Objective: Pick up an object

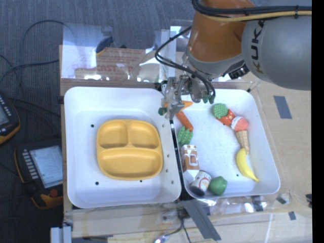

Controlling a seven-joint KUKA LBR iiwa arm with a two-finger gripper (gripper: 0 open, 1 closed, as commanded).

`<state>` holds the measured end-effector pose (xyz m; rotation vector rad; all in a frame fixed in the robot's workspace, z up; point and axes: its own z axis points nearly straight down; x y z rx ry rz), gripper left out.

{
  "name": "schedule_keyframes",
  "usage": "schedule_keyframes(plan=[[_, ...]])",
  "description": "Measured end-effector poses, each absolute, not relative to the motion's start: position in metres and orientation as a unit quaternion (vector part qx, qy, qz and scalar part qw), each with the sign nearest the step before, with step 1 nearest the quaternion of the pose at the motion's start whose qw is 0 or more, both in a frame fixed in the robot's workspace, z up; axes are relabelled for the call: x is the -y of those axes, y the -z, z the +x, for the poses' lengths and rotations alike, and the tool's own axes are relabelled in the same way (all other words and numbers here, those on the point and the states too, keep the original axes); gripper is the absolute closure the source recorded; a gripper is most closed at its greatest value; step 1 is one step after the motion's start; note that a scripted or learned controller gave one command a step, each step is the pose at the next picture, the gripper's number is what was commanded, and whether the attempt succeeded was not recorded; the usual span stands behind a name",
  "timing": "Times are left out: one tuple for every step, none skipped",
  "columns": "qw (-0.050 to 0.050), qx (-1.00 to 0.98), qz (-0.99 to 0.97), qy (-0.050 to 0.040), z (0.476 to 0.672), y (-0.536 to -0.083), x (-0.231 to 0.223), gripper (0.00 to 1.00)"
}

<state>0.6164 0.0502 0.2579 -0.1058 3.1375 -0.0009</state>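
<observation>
Two white bins sit side by side; the left bin (81,110) holds a yellow divided plate (129,148). At the right bin's far-left corner, the end effector (176,101) hangs over the toy carrot (184,119), though whether it is apart or together I cannot tell. The carrot looks light, stiff and slick; mid-body seems the best hold.

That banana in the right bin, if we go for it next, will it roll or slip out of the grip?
The banana looks like a smooth, glossy plastic toy, so it could well slip between hard fingers. Its curved shape probably keeps it from rolling far, though it may pivot if nudged at one end. It likely weighs little. It lies near the right bin wall, which could crowd a pincer approach.
</observation>
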Motion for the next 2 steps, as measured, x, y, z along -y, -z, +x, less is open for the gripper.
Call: schedule_keyframes(plan=[[0.003, -0.999, -0.033, 0.0005, 0.6174, -0.2674, -0.0502, 1.00], [0.004, -0.999, -0.033, 0.0006, 0.6183, -0.2769, -0.0502, 1.00]])
